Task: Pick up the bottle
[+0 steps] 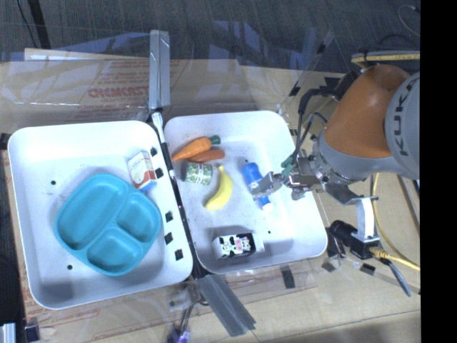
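Blue bottle lay in right bin, at 3 o'clock of banana. Gripper sat low at bottle's 4 o'clock side, touching or just beside it; jaw state impossible to tell. Carrot at 10 o'clock of bottle. Teal tray in left bin.

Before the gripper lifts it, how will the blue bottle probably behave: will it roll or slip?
The blue bottle lies on its side in the right bin, so a push may roll it. Its smooth rounded body could slip between the fingers. It looks small, probably light. The gripper is right beside it.
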Action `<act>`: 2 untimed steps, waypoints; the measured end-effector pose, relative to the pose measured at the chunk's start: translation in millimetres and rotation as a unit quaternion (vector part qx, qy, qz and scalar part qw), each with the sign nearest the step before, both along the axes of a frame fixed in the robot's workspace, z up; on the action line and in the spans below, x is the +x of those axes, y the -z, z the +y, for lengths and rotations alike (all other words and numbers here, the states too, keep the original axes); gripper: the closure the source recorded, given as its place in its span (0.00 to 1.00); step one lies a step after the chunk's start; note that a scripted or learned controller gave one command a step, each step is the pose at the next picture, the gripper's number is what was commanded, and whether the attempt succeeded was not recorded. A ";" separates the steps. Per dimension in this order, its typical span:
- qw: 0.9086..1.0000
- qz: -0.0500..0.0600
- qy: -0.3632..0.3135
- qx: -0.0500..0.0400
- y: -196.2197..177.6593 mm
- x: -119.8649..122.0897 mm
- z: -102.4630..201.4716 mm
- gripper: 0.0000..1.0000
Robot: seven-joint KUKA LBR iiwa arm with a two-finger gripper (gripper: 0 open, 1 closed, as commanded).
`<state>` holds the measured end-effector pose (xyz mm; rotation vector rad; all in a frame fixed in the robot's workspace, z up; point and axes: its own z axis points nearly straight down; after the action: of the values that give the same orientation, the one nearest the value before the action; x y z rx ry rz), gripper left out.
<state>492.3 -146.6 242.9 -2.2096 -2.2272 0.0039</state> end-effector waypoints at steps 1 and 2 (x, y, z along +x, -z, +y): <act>0.999 -0.001 -0.032 0.000 43.1 22.4 -59.9 0.00; 1.000 0.001 0.028 0.000 147.0 63.7 -62.8 0.00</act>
<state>556.0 -209.4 95.9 -2.2705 -2.1637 0.0053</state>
